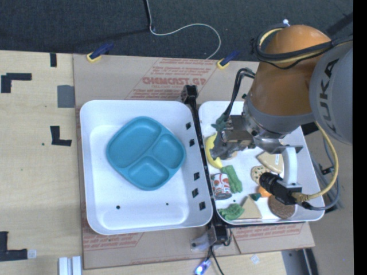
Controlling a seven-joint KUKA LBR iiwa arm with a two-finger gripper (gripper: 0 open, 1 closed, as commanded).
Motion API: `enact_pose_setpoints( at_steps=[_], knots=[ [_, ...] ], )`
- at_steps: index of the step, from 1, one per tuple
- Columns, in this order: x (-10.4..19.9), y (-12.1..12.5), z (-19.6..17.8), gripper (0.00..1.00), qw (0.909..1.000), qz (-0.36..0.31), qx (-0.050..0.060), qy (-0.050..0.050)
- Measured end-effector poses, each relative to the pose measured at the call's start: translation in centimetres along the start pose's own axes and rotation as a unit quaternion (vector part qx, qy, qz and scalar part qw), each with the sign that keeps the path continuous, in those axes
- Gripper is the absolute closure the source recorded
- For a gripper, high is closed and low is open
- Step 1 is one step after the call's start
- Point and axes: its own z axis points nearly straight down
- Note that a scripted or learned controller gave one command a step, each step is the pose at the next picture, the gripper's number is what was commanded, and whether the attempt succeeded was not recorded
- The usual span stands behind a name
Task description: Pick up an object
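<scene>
My pincer (226,142) is low in the right bin (275,221), at its left side near the divider between the two bins. Can't tell from this angle whether it's wide or narrow, and I see nothing held in it. My arm (287,79) comes in over the bin's upper right and covers much of it. Closest candidate is the yellow banana (213,155), just beside the pincer on its left and against the bin's left wall; whether they touch, I can't tell. Just below the pincer is a green pod-like piece (231,176), and touching that on its left, a small red-and-white packet (221,186). Near the front rim there's a green leafy piece (232,212). To the right are a pale wedge (270,162), a small orange bit (264,192) and a brown round disc (281,209) in the front right corner, partly hidden. The left bin (97,171) has a blue divided plate (146,152) lying flat, well apart from the pincer. Both bins sit on a cardboard sheet (166,79).
</scene>
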Motion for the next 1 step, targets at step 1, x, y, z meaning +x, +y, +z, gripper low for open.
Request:
enact_pose_setpoints(
  at_steps=[1],
  knots=[
    [0.58, 0.01, -3.02, 1.00, 1.0000, 0.001, 0.000, 0.000]
  ],
)
